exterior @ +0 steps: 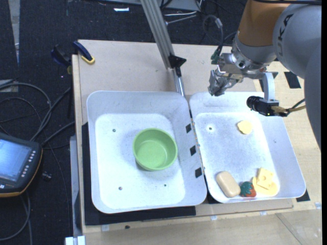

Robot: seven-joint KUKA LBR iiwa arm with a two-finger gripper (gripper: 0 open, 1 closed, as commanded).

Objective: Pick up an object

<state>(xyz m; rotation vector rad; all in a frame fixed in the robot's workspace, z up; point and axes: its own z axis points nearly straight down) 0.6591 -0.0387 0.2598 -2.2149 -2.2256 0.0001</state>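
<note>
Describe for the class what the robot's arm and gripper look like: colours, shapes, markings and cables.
The arm is thick, rounded and grey, with dark lettering on its side and an orange band above the wrist. The gripper is a small, dark metallic assembly. Thin black cables loop beside the wrist.

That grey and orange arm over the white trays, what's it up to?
It is a robot arm meant to pick something up. Its gripper hangs above the far edge of the right bin with nothing between its fingers. That bin holds a small yellow piece, a tan oval block, a red and green toy and a pale yellow piece. A green bowl sits in the left bin.
</note>
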